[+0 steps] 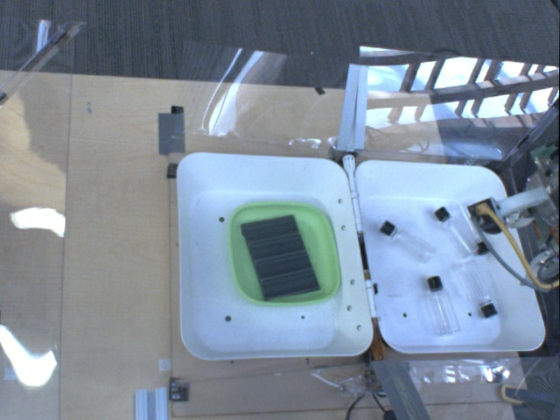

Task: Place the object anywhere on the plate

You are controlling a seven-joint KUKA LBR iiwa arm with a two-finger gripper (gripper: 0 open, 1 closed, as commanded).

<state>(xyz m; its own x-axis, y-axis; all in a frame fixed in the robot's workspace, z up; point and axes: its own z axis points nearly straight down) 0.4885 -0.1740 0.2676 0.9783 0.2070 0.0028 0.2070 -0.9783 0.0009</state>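
Dark ribbed block is what I take the task's object to be, and it lies well away from my jaws. These sit at the right side of the right bin, low over its floor. They are too small and cluttered in the camera view for me to tell whether they are wide or narrow, and I see nothing held between them. A yellowish cable loops off behind them. Around them a few small clear vials with black caps lie scattered and apart, some tipped on their sides, likely just spare stock. Across the shared wall is the left bin, with the green plate near its middle. The block rests flat on the plate, inside the rim and turned a little askew, with green showing on every side. It is a charcoal rectangle with ridges running across it, matte and stiff-looking. Judged from this, the placing looks done. Both bins sit on the pale wooden desk.
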